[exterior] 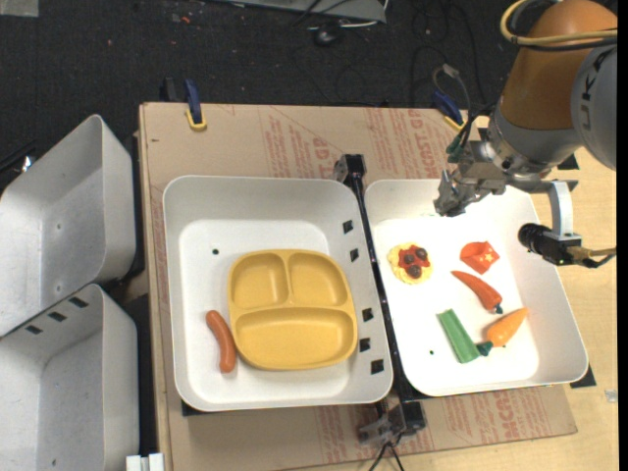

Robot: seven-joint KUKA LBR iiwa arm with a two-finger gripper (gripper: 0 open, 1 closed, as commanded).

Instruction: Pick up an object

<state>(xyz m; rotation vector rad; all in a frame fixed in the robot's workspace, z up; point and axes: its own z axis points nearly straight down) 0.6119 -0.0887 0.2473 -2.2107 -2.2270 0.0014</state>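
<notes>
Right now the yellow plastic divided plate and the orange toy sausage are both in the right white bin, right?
No. The camera view shows the yellow plastic divided plate and the orange toy sausage both in the left white bin, the sausage lying beside the plate.

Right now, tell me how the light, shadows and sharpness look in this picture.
Camera view: even overhead light, no harsh glare on the white bins; the yellow tray and toy foods are sharp with faint shadows; the gripper is dark and slightly soft; the floor above the bench is dim.
</notes>
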